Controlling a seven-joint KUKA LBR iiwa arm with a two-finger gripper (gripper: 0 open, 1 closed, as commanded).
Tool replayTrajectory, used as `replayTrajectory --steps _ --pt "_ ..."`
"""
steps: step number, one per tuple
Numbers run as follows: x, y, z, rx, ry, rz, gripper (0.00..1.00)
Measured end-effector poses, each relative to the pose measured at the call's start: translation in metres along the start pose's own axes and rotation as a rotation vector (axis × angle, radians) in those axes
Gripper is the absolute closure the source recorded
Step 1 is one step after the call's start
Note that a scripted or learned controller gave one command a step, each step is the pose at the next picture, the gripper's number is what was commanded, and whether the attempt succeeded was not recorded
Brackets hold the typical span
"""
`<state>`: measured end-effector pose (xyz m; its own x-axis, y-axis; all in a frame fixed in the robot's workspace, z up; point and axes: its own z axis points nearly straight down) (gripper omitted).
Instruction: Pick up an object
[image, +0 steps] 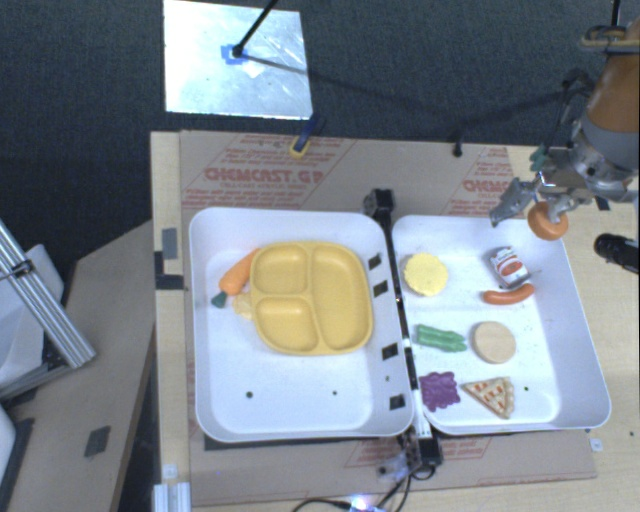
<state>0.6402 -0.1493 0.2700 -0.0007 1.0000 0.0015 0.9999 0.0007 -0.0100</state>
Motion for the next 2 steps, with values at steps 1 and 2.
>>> replayTrajectory --steps 1,2 --pt "0.000 0.002 -0.008 -0.012 -0.002 -0.002 0.00" --pt "-0.004 -0.007 0.042 -0.008 -0.002 -0.001 0.00"
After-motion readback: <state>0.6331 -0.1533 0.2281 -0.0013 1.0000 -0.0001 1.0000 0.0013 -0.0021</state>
